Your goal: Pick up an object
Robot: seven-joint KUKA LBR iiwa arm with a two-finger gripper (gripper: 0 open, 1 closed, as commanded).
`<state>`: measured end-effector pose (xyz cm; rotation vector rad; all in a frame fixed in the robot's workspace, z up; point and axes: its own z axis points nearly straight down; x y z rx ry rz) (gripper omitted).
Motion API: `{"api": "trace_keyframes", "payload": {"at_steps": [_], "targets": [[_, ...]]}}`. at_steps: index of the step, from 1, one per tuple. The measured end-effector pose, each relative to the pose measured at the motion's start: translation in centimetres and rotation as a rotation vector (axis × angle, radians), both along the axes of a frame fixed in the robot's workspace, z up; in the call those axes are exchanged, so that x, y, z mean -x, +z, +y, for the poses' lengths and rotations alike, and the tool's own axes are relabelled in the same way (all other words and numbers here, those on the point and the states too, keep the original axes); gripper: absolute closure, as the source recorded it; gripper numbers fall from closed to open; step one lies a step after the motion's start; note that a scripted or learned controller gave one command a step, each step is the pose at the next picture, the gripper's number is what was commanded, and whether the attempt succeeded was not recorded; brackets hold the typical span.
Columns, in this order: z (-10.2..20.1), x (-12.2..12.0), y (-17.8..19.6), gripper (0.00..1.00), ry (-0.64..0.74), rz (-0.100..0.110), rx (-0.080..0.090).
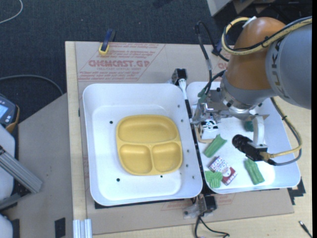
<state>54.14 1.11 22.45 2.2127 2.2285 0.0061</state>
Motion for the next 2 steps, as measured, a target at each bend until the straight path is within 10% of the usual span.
{"api": "trace_keyframes", "payload": {"at_steps": [2], "targets": [[6.4,-0.5,0.4,1.0,-0.005,0.001,0.001]]}}
